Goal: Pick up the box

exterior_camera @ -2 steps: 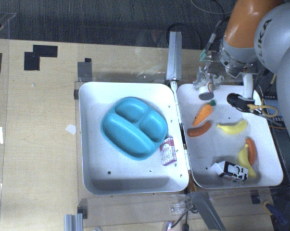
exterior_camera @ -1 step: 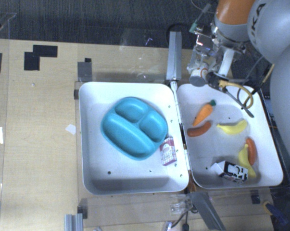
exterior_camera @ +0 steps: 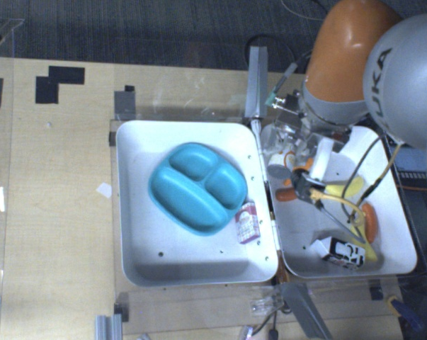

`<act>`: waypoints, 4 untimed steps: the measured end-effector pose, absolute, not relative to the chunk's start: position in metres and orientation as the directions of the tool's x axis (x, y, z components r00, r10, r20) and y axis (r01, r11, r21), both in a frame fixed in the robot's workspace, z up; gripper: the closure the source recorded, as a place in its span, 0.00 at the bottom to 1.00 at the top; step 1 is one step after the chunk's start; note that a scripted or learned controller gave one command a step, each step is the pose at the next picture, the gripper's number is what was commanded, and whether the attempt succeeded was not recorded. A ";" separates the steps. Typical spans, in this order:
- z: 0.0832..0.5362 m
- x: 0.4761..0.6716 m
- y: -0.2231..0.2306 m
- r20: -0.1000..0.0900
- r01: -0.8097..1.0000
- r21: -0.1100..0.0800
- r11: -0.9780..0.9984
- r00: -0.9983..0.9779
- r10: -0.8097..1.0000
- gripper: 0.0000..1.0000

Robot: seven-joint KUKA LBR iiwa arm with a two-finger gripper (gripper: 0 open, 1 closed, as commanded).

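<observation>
The jaws hang low over the far left part of the right bin (exterior_camera: pixel 401 218), among cables and clutter, and I cannot tell whether they are released or clenched; I see nothing held between them. Just under them, near the middle of this bin, lie a yellow object (exterior_camera: pixel 340 193) and an orange object (exterior_camera: pixel 369 222).

The box (exterior_camera: pixel 344 252), black and white, lies at the near edge of the right bin, apart from the jaws and not yet touched. I judge that the approach is the step in hand. To do it well, I would move the jaws toward the near edge, centre them over the box, turn them across its short side, and descend without pushing the yellow object.

Beyond the right bin's left wall, the left bin (exterior_camera: pixel 139 190) bears a blue plate (exterior_camera: pixel 199 186) and a small pink packet (exterior_camera: pixel 247 223).
</observation>
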State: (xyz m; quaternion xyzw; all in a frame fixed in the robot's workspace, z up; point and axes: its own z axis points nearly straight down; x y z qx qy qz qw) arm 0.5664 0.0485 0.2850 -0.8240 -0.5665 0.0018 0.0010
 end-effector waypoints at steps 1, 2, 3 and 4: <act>0.299 0.512 0.065 -0.002 0.967 -0.004 -0.255 0.255 0.967 1.00; 0.229 0.581 0.066 -0.002 0.975 -0.005 -0.223 0.223 0.975 1.00; 0.232 0.537 0.136 -0.002 0.986 -0.005 -0.166 0.166 0.986 1.00; 0.238 0.531 0.077 -0.001 0.995 -0.005 -0.104 0.104 0.995 1.00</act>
